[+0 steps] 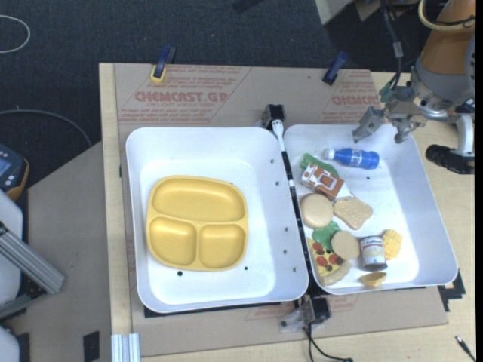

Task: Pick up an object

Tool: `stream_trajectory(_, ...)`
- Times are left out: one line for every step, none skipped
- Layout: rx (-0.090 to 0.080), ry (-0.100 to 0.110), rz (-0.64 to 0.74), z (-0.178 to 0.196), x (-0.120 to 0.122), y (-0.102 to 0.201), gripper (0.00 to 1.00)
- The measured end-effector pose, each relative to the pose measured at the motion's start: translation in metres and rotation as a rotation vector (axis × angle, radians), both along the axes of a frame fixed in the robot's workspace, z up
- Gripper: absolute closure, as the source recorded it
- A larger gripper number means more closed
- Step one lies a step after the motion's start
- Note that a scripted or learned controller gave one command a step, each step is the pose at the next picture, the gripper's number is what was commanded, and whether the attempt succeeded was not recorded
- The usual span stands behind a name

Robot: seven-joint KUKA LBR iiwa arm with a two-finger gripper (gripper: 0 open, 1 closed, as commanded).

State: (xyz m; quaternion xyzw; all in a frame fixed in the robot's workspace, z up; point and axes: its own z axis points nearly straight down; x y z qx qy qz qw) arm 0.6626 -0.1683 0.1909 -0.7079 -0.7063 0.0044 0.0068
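We see two shallow white plastic bins side by side on a brown cardboard-covered bench (226,89). The left bin (143,149) holds one thing: a yellow plastic divided plate (198,221) with three compartments, lying flat near the bin's middle.

The right bin (426,202) holds the loose objects, and we count nine. At about 12 o'clock in that bin lies one blue plastic bottle with a white cap (352,157), on its side. At 10 o'clock is one small red-and-white printed carton (321,178), with a green piece (308,161) just beside it. Near the centre sit one round tan cracker-like disc (316,210) and one beige toast-shaped slice (352,212), touching each other. Below them, around 7 o'clock, one toy pizza slice with red dots (327,262) lies by a second pale round disc (346,244). At 6 o'clock stands one small silver tin can with a dark label (371,251), and one yellow corn-like piece (392,241) lies just beside it at 5 o'clock.

Two blue clamps (161,62) (334,68) grip the bench's far edge.

The grey two-finger gripper (385,129) hangs over the right bin's far rim, at the bottle's 1 o'clock, fingers spread apart with nothing between them.
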Motion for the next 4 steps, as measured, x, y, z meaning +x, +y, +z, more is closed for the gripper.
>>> stream_trajectory(-0.003,-0.015,0.003,0.009,0.003,0.000,0.00)
stream_trajectory(-0.001,-0.008,0.004,-0.054,0.007,0.002,0.00)
stream_trajectory(-0.006,-0.030,0.004,-0.097,0.011,0.002,0.00)
stream_trajectory(-0.012,-0.042,0.005,-0.080,0.015,0.000,1.00)
